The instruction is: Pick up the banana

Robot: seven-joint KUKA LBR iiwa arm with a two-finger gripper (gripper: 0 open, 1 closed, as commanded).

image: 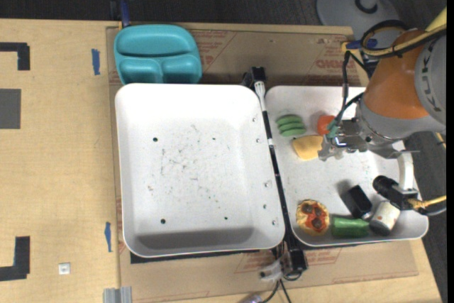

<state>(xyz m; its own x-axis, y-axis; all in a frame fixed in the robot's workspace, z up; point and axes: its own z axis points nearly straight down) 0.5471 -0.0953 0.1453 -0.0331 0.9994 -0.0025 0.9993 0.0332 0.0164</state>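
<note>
A pale yellow chunk (306, 147), the only banana-coloured thing here, lies in the upper middle of the right bin (404, 230). My gripper (332, 144) hangs low over the bin just to the right of that chunk, at its edge. Its tip is small and dark against the bin floor. The grey arm with the orange band (397, 92) comes in from the right above it.
A green ridged piece (289, 125) and an orange-red item (324, 123) lie just behind the yellow chunk. A pizza slice (312, 215), a green cucumber (349, 226), black blocks (358, 201) and a white cylinder (384, 216) crowd the bin's front. The left bin (135, 152) and a teal tray (157, 53) sit to the left.
</note>
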